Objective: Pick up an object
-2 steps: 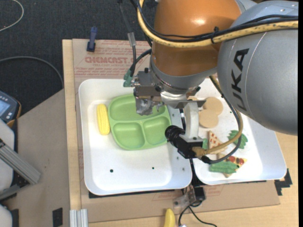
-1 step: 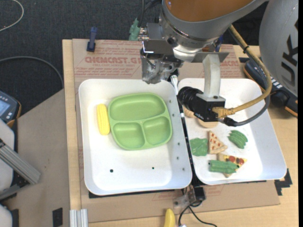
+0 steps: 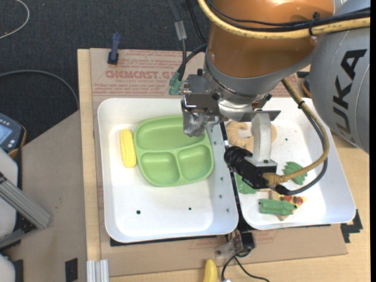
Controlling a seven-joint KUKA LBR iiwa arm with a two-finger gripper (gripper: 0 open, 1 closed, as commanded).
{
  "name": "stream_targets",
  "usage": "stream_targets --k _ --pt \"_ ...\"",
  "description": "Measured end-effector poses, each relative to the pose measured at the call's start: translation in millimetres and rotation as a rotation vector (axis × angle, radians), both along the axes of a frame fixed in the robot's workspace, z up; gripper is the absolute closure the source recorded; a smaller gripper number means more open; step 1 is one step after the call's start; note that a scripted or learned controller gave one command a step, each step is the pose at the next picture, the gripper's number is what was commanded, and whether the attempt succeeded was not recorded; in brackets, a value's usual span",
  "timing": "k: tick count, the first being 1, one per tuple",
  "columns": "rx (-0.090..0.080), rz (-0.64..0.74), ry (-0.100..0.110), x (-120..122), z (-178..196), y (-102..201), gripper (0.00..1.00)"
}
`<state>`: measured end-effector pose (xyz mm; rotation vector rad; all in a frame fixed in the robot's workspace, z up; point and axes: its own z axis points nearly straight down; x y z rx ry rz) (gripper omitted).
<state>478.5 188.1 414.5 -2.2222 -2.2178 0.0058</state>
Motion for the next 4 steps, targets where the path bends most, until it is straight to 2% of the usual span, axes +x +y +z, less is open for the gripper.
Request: stream_targets --k 1,2,3,4 --pt "0.001 -0.002 -0.005 94 -106 -24 1.00" --pt "0.000 0.005 0.004 33 -168 38 1.00" --pt "0.000 0.000 0.000 74 -258 36 1.00" --pt "0.000 0.000 0.003 8 -301 11 1.00"
